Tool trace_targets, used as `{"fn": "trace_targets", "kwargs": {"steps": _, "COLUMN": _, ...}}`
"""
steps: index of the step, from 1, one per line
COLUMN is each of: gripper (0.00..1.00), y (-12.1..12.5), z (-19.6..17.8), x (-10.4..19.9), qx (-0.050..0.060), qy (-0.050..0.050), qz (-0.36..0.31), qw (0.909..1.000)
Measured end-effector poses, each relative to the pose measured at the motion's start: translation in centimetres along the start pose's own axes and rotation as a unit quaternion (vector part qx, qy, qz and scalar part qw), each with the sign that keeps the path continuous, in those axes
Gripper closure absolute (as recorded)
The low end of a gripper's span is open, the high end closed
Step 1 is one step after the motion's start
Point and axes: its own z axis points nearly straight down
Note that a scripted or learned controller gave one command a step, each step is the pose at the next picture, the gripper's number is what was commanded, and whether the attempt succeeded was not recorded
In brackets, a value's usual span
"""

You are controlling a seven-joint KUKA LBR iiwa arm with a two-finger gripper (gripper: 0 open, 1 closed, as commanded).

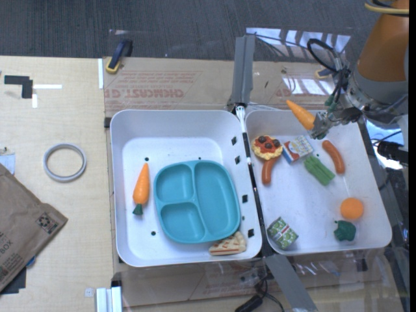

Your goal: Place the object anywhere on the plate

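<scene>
Plate bare. Gripper over right bin beside carrot; grip state indeterminable. Transfer outstanding.

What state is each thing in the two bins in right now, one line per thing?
Plate: flat in the left bin, nothing on it.
Carrot: lying left of the plate.
Waffle: lying at the plate's lower edge.
Second carrot: against the right bin's far rim.
Hand: low beside the second carrot.
Orange: resting in the right bin.
</scene>
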Motion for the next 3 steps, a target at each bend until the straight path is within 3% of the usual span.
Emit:
{"fn": "trace_targets", "kwargs": {"steps": 1, "gripper": 1.00, "y": -4.4, "z": 3.3, "x": 8.3, "qx": 0.000, "qy": 0.001, "qz": 0.030, "qw": 0.9996}}
{"fn": "trace_targets", "kwargs": {"steps": 2, "gripper": 1.00, "y": -2.6, "z": 1.5, "x": 10.0, "qx": -0.001, "qy": 0.000, "qz": 0.041, "qw": 0.9991}}
{"fn": "trace_targets", "kwargs": {"steps": 3, "gripper": 1.00, "y": -8.0, "z": 1.1, "x": 23.9, "qx": 0.000, "qy": 0.000, "qz": 0.010, "qw": 0.9999}}
